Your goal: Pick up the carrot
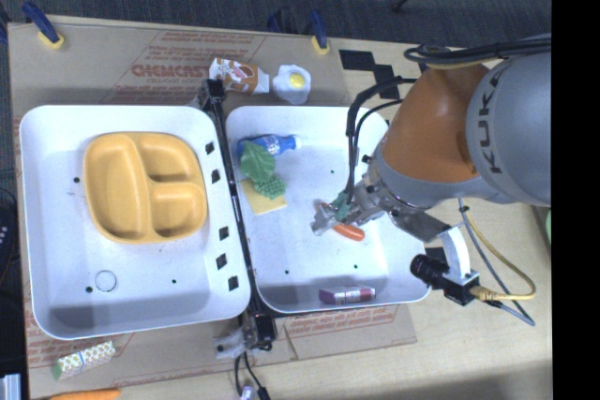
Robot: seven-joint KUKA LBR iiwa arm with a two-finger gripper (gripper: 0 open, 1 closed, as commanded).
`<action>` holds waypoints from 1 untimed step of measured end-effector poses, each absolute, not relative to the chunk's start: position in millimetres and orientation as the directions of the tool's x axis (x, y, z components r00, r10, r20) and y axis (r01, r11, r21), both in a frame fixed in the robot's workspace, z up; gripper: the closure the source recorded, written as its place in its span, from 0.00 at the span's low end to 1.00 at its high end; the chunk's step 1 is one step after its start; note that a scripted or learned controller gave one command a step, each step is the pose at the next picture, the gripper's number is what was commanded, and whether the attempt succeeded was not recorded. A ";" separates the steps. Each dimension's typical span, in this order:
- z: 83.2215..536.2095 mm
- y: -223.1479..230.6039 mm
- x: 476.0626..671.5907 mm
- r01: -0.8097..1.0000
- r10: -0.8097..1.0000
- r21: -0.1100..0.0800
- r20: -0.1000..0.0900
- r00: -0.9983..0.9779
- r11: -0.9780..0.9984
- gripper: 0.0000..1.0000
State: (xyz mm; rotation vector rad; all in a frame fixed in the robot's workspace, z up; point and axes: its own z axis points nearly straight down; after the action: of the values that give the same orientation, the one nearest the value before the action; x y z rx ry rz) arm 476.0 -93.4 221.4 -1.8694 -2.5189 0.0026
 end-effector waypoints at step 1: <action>221.4 -55.4 476.4 0.914 0.914 -0.004 0.003 -0.407 0.407 1.00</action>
State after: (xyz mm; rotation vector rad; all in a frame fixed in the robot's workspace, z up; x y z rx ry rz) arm 476.4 -55.4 221.4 -1.7082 -2.6307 0.0024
